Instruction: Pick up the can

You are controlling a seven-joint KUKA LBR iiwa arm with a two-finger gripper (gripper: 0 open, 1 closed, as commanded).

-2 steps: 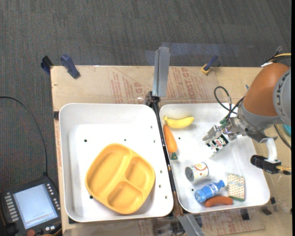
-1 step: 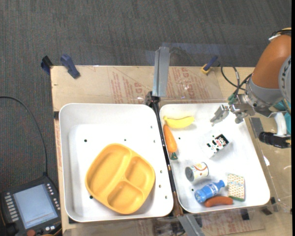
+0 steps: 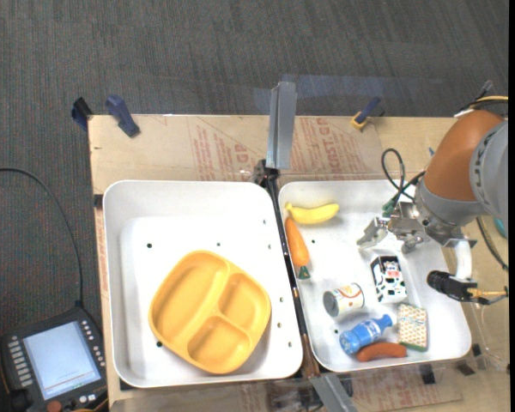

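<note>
Two white bins sit side by side on the desk [image 3: 197, 148], whose brown board top carries red printed lettering, seen upside down and too faint to read.

Left bin [image 3: 120, 204]: a yellow divided plate [image 3: 209, 312], three sections, lying flat near the middle.

Right bin [image 3: 360, 191]: the can [image 3: 344, 299] lies on its side near the bin's centre, open end toward the left, white label with an orange patch; no words legible. Just right of it, a small black-and-white carton [image 3: 389, 279] with a cow-like pattern, print too small to read. Below the can, a blue bottle [image 3: 365, 334] lying down, and touching its lower side a red-orange sausage-shaped item [image 3: 380, 351]. A patterned packet [image 3: 412, 325] rests at the lower right. A banana [image 3: 312, 213] lies along the top left, a carrot [image 3: 297, 246] runs down the left wall.

The gripper [image 3: 384, 233] hangs over the upper right part of the right bin, above the carton and well apart from the can. Fingers appear spread, with nothing between them.

A handheld control screen [image 3: 56, 363] sits on the floor at lower left.
</note>
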